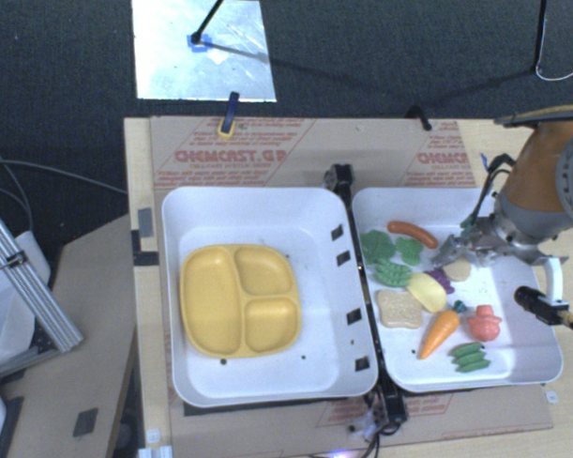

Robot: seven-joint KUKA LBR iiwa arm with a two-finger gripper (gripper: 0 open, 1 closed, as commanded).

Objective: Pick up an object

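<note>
While the grey arm (pixel 548 191) with its orange band is reaching in from the right, the hand (pixel 453 254) is hanging low over the right bin (pixel 540 355), close to the middle of the toy food. I cannot tell if the hand is apart or together, because it is dark and small against the objects under it, and nothing is showing clearly as held.

The right bin is carrying all the small objects. A red-orange sausage (pixel 412 233) is lying near the back, and a dark green leafy piece (pixel 386 259) is sitting just left of the hand. A small purple piece (pixel 440 280) and a pale round piece (pixel 458 270) are lying just under the hand. A yellow lemon-like piece (pixel 426 292) is resting beside a slice of bread (pixel 399 309). An orange carrot (pixel 439 330) is lying at a slant in front of them, a red tomato-like piece (pixel 484 323) is sitting to its right, and green pea pods (pixel 470 356) are lying near the front rim.

The left bin (pixel 201 212) is holding a yellow divided plate (pixel 239 298) with three compartments. Both bins are standing side by side on the desk (pixel 293 148), which is covered with brown printed cardboard.
</note>
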